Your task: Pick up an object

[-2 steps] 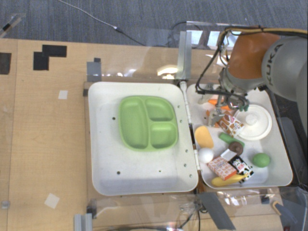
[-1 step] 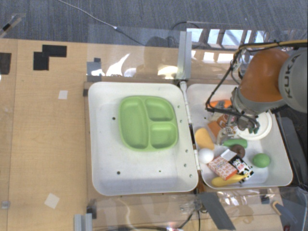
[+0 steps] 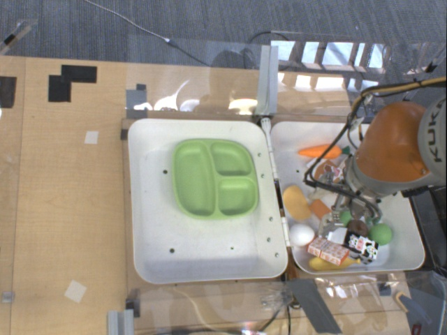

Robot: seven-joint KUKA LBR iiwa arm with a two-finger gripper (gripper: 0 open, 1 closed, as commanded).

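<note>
The tabletop carries two white bins side by side. The left bin holds a green divided plate near its centre. The arm reaches over the right bin, with the tool low among the clutter; whether it is released or clenched cannot be told. Around it lie an orange carrot toward the far wall, a yellow potato-like piece, a white egg, a red-and-white box, a green ball and a black-and-white item.
</note>
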